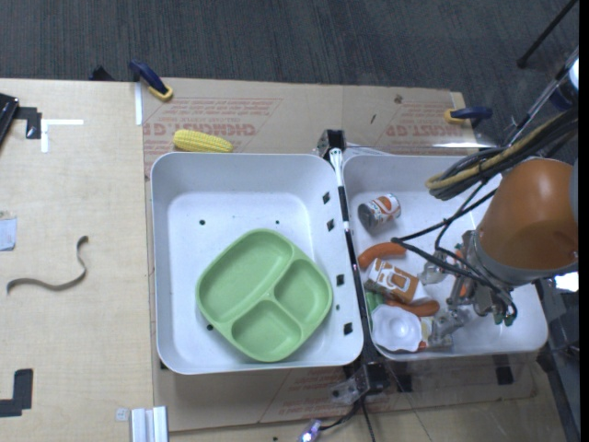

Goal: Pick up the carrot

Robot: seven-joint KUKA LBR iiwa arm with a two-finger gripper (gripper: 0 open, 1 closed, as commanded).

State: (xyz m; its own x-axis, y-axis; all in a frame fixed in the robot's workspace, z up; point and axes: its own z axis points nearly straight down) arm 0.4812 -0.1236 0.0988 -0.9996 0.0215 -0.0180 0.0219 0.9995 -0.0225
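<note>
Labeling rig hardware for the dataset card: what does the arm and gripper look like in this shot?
The arm shows a large rounded orange band above the wrist with a grey section just below it. A bundle of black and yellowish cables runs in from the upper right, and thinner black wires loop down toward the wrist. The gripper is a small grey metallic assembly, with details too cluttered to make out.

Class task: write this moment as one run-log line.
gripper: low in right bin | carrot: lying free beside can | green plate: left bin

Dark grey carpet ran across the top; below it sat a pale wooden bench, brown cardboard clamped flat upon it
</note>
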